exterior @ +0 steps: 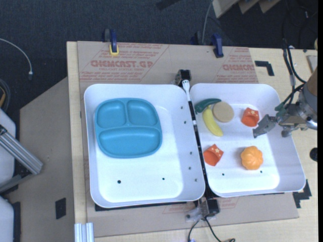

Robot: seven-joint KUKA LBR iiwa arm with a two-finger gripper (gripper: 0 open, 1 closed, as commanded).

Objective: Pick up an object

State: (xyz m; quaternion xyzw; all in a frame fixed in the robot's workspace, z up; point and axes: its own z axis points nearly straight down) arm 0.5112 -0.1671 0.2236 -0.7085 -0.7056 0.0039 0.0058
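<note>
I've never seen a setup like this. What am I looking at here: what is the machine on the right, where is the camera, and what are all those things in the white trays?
You are looking down at a slant from one fixed camera above a bench. On it sit two shallow white bins side by side. The left bin holds a blue divided plate. The right bin holds toy foods: a yellow banana, a green piece touching a round tan piece, two small red pieces and an orange fruit. The machine coming in from the right is a robot arm; the dark metal part at its end is its gripper, a two-finger hand for grabbing things. It hangs over the right side of the right bin, close to the upper red piece. Nothing is in its grasp.
</note>
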